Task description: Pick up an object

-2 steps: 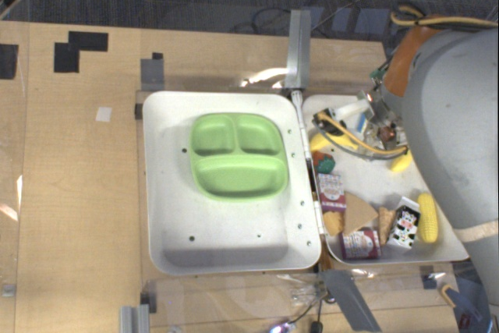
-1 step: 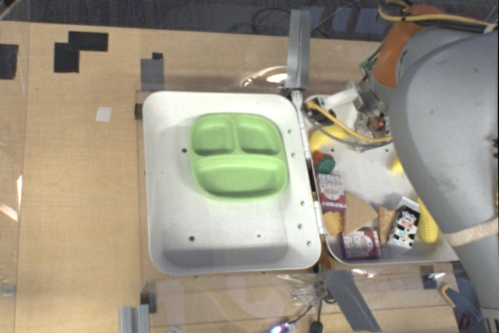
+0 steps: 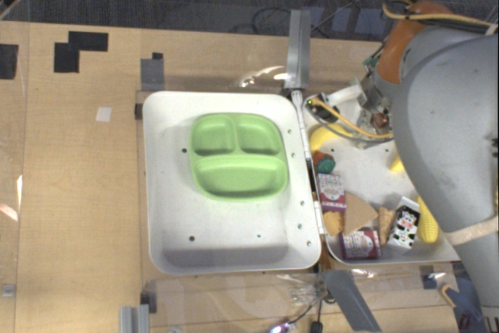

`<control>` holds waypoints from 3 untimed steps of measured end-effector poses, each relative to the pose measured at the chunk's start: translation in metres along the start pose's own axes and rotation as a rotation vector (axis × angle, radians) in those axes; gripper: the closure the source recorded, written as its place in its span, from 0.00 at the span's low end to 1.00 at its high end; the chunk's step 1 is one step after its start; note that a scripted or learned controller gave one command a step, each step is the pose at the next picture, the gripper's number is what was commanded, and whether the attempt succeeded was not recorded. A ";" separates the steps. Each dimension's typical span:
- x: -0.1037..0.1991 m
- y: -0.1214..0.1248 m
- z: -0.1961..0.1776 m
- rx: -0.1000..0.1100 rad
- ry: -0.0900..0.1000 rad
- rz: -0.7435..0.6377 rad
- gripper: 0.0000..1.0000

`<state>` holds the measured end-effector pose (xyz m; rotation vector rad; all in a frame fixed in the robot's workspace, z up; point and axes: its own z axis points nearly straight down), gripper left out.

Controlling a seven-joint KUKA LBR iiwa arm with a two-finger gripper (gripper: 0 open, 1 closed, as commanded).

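The big grey robot arm (image 3: pixel 448 129) comes in from the right and covers much of the right white bin (image 3: pixel 366 175). Its wrist end sits low near the top of that bin, by some yellow and white wires (image 3: pixel 343 117). The gripper is hidden there, so I cannot tell how it is set.

The left white bin (image 3: pixel 168 230) holds just one thing — a light green plastic plate with three sections (image 3: pixel 238 154). It lies flat near the middle, a bit toward the top, with lots of bare white floor around it, most of all along the bottom edge.

The right bin is crowded. Along its left wall, just beside the rim between the two bins, sit a yellow round thing (image 3: pixel 322 139), a small red and green toy (image 3: pixel 323 164) and a small purple and white carton (image 3: pixel 332 192). Lower down are a dark red packet (image 3: pixel 360 243), a black and white box (image 3: pixel 405 226) and a yellow piece (image 3: pixel 427 221) close to the arm. A little bare floor shows in the middle.
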<state>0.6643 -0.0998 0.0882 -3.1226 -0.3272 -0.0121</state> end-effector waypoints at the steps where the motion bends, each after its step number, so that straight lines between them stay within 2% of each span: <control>1: 0.001 -0.016 0.000 -0.001 0.000 0.004 1.00; 2: -0.039 0.008 -0.050 0.000 -0.007 -0.062 1.00; 3: -0.096 -0.015 -0.003 -0.004 0.004 0.005 1.00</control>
